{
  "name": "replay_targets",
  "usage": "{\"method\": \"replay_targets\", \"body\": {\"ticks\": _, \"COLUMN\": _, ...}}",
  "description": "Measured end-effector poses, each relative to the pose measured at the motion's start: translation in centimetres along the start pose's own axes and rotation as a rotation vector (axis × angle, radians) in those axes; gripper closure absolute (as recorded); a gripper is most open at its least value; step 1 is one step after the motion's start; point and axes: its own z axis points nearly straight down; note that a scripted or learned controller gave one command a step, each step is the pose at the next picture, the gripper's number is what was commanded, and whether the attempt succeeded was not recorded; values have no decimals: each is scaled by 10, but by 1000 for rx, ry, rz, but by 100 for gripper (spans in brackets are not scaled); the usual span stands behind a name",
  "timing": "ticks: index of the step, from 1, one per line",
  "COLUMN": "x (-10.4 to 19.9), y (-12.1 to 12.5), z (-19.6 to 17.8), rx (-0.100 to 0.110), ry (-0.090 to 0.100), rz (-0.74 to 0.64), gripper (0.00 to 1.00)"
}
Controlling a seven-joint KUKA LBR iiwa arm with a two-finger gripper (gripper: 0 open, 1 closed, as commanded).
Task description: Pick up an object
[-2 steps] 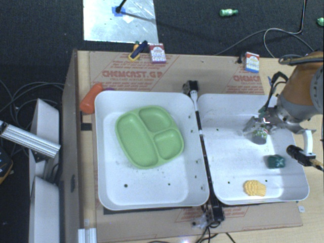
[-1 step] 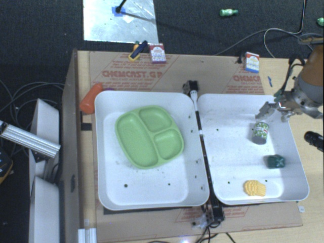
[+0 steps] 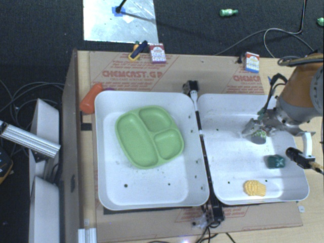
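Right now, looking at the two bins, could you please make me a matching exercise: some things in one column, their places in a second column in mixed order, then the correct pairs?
Things:
1. green divided plate
2. yellow corn-like object
3. dark green small object
4. gripper

Places:
A. right bin, near its front edge
B. left bin, in the middle
C. low over the right bin, toward its back
D. right bin, near its right side

Pairs: 1-B, 2-A, 3-D, 4-C

Arm (image 3: 304,92) cut off at right edge; gripper (image 3: 257,130) tips blurred.
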Motion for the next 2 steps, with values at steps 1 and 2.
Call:
{"method": "replay_targets", "body": {"ticks": 1, "x": -9, "y": 10, "z": -49, "rx": -7, "ry": -3, "rz": -1, "gripper": 0}}
{"method": "replay_targets", "body": {"ticks": 2, "x": 7, "y": 6, "z": -13, "rx": -3, "ry": -1, "rz": -2, "gripper": 0}}
